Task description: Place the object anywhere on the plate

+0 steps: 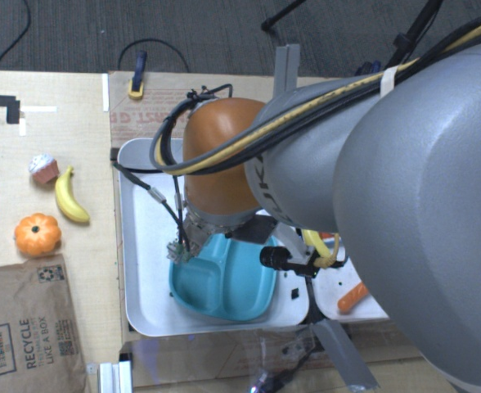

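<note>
Hovering at the upper-left rim of the plate [224,289], the gripper [183,248] is hidden under the wrist; cannot tell its state. The carrot [351,299], probably the object, lies right of the plate. It is likely light, stiff and smooth: grasp across the middle.

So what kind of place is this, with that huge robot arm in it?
Probably a robot testing lab, not a kitchen. The big grey arm reaches over a white bin holding a blue plate, toy foods like a banana and pumpkin lie on the bench, and cables trail across the carpet.
</note>
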`<state>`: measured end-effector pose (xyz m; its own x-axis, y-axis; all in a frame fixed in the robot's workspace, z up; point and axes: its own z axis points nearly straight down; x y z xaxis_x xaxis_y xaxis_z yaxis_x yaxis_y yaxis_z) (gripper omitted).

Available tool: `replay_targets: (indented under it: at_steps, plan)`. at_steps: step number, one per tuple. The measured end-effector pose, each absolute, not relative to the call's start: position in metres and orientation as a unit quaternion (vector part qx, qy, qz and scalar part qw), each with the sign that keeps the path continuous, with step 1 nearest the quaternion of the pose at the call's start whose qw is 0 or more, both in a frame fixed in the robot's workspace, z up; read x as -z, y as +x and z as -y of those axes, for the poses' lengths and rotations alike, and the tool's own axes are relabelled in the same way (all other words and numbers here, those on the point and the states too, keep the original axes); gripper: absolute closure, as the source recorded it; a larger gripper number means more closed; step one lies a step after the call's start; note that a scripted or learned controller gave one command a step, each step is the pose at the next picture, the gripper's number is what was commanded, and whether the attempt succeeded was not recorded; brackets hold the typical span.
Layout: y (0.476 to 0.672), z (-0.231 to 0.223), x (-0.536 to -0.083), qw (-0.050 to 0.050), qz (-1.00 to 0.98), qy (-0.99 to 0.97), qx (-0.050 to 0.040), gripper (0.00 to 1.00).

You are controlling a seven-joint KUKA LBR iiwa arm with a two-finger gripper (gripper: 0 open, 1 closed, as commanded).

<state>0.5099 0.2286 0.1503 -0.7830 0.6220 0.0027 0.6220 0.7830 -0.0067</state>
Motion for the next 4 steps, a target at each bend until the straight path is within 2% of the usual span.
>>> replay_targets:
  at_steps: [1,2,3,4]
  plan:
    - [0.478,-0.224,-0.110,0.002,0.922,-0.388,-0.0032,1.00]
    - [0.479,-0.137,-0.188,0.001,0.949,-0.314,-0.0018,1.00]
    - [0.480,-0.136,-0.193,0.003,0.949,-0.316,-0.0036,1.00]
    - [0.477,-0.214,-0.150,0.002,0.929,-0.370,-0.0034,1.00]
